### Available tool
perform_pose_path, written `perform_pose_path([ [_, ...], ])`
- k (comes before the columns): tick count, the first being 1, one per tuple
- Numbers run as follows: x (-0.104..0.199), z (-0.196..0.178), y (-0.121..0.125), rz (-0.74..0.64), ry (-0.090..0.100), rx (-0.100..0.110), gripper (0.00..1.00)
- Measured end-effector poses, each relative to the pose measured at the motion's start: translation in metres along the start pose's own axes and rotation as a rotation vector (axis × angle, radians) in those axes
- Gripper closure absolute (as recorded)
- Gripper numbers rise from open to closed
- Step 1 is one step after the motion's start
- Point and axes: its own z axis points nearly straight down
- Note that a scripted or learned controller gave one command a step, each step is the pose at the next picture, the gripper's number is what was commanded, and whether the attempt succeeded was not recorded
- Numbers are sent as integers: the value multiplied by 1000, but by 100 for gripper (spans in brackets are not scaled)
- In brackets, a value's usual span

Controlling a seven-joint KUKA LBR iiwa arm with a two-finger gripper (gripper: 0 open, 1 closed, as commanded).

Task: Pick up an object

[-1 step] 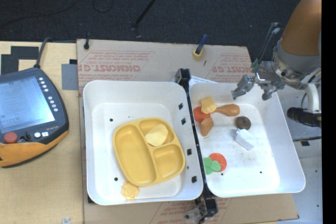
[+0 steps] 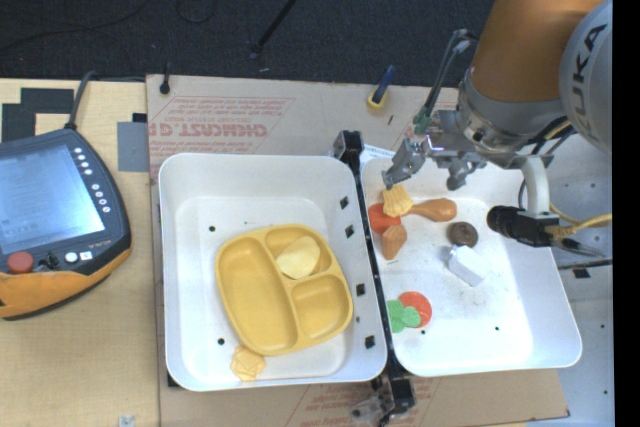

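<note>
**Item: desk (image 2: 80,355) with two white bins, one arm, task to pick up any object.**

- Arm (image 2: 540,25): grey with an orange band, reaching in from the view's right and poised over the far end of the right bin (image 2: 520,325).
- Hand (image 2: 429,172): the two fingers stand apart, with nothing seen between them. One fingertip (image 2: 396,177) points down toward the bin divider, and the other sits further to the view's right.
- Right bin, near the hand:
  - Ridged yellow piece (image 2: 397,202), just under the divider-side fingertip. Whether they touch cannot be told.
  - Drumstick (image 2: 433,210), orange-brown, touching or just beside the yellow piece.
  - Red piece (image 2: 379,218) against the divider.
  - Brown piece (image 2: 394,240) just beside the red piece.
- Right bin, further off:
  - Dark disc (image 2: 462,234).
  - Grey block (image 2: 464,267).
  - Red-and-green piece (image 2: 408,311), well apart toward the near edge.
- Left bin (image 2: 190,215):
  - Yellow tray (image 2: 245,290) with a pale slice (image 2: 298,258) in its far compartment.
  - Small yellow piece (image 2: 247,364) at the tray's near corner.
- Off the bins: a pendant (image 2: 55,215) at the view's left.

**Key relation:** the drumstick lies just nearward of the gap between the fingers. Its long axis runs across the view, roughly in line with the line between the fingers. It looks the likeliest pick. In my judgement the hand would need a short shift nearward, and perhaps a turn, so the fingers close across the drumstick's narrow width. The crowded yellow, red and brown pieces could foul the divider-side finger.
</note>
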Motion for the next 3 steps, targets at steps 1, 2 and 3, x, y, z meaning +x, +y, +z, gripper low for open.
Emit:
perform_pose_path([
  [1, 75, -5, -27, 4, -2, 6, 0],
  [2, 113, -33, -94, 6, -3, 5, 0],
  [3, 191, -164, -110, 1, 3, -11, 0],
])
